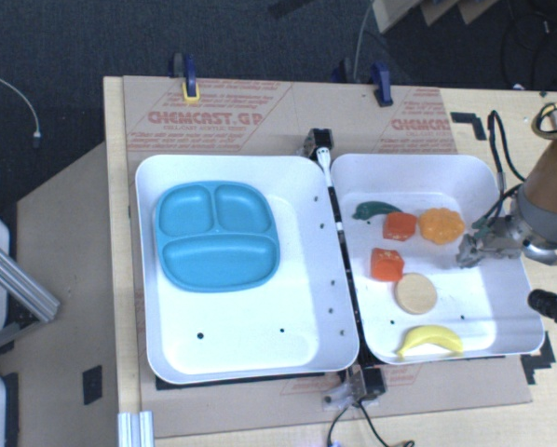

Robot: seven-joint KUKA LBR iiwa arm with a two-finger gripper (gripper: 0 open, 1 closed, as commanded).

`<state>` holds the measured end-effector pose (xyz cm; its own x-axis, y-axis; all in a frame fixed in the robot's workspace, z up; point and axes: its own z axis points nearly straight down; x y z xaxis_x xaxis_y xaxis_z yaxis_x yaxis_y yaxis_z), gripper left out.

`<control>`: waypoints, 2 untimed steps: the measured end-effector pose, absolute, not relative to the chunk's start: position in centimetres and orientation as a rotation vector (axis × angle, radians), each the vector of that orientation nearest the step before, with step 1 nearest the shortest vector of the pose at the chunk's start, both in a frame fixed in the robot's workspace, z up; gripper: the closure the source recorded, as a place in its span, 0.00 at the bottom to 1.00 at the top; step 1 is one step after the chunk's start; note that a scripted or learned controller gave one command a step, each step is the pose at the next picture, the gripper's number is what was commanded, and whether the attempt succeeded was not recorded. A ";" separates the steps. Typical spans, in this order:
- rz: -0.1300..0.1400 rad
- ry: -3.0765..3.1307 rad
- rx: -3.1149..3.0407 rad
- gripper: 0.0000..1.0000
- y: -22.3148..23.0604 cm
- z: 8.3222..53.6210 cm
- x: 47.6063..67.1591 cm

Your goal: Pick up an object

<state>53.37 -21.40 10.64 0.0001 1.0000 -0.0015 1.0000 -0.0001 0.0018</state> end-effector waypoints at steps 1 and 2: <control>0.002 2.218 2.217 1.00 -21.7 15.0 53.3; 0.003 2.218 2.216 1.00 -21.5 19.3 53.5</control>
